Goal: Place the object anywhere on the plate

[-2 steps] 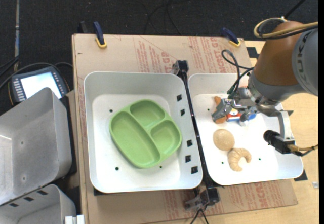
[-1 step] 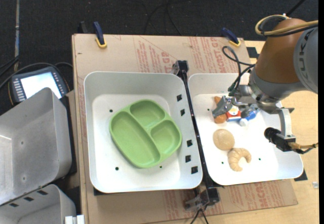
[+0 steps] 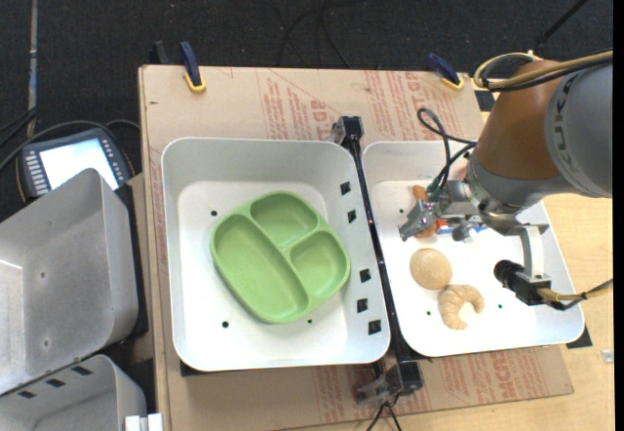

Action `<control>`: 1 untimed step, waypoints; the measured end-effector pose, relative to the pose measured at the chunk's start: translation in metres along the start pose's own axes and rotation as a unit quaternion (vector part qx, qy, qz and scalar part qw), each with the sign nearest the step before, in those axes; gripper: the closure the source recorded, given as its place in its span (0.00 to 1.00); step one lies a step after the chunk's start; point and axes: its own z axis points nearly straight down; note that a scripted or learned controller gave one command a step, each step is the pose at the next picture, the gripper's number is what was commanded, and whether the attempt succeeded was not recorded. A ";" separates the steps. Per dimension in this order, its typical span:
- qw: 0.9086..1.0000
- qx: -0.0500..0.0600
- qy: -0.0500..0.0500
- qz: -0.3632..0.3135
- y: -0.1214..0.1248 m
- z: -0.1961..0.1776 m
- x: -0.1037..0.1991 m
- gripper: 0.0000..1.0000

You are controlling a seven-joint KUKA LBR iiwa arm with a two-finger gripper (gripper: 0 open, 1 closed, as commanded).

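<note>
A green plate (image 3: 281, 255) with three compartments lies in the left white bin (image 3: 185, 176), holding nothing. In the right bin (image 3: 390, 161) a round tan bun (image 3: 430, 268) sits near the middle, and a pale croissant (image 3: 460, 305) lies just below and right of it. My gripper (image 3: 421, 221) hangs over the right bin, just above and slightly left of the bun, with nothing visibly between its fingers. A small orange thing (image 3: 419, 193) peeks out beside the gripper, mostly hidden by it.
The grey arm with its orange band (image 3: 517, 127) comes in from the right over the right bin's far corner. A black divider (image 3: 366, 234) runs between the two bins. A grey box (image 3: 58, 273) stands left of the bench.
</note>
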 end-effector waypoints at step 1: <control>1.000 0.000 0.000 0.000 -0.001 0.054 0.001 0.00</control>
